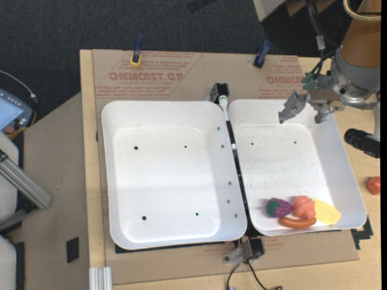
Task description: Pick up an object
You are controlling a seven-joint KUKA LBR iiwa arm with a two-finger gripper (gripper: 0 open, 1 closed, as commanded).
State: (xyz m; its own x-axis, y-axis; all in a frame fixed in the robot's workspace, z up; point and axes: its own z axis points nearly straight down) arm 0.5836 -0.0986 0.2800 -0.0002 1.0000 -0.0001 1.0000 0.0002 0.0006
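Probably light, stiff, slick toy food [300,212] in right bin's [338,156] near corner; best pinched across the orange sausage [296,222]; claw [306,113] spread, empty.

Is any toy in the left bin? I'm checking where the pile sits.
No, the toy pile lies in the right bin's near corner.

**Open floor in both bins, clutter only in one near corner**

The left bin [166,174] offers a bare floor from wall to wall. In the right bin [284,168] most of the floor is also bare; the only obstacles sit bunched in its near corner: a purple grape cluster [279,207], an orange-pink lump [304,206], a yellow piece [327,212] and a red sausage shape [297,222], all touching or just beside each other. The gripper [307,109] hangs over the far edge of that bin, fingers spread, well apart from the cluster. A raised double rim [233,162] divides the bins.
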